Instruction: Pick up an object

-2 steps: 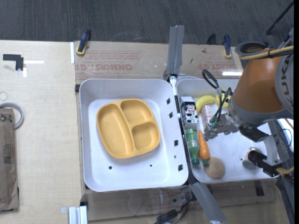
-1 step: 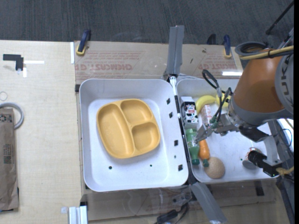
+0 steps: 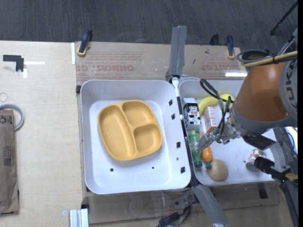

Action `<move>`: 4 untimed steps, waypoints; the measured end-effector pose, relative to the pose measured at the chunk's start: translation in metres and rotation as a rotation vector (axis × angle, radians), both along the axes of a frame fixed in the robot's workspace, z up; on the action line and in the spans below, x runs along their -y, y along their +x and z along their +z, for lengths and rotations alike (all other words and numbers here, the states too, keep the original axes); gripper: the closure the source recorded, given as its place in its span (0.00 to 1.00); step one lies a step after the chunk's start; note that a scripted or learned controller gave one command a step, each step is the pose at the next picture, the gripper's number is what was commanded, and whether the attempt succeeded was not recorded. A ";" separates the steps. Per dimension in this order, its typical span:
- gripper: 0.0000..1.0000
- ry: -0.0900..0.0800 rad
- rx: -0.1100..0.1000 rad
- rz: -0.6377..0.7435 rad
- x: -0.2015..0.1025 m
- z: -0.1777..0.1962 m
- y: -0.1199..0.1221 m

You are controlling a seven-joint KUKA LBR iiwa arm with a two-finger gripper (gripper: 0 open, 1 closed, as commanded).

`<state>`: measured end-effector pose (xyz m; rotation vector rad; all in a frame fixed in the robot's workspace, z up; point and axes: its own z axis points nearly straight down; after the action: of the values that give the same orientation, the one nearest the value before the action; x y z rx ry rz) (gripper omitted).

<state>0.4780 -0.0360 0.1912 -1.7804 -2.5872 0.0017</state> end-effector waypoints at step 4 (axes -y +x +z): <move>0.00 -0.002 0.000 -0.055 0.001 -0.001 0.057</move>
<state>0.5351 -0.0371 0.1907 -1.8513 -2.5379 0.0041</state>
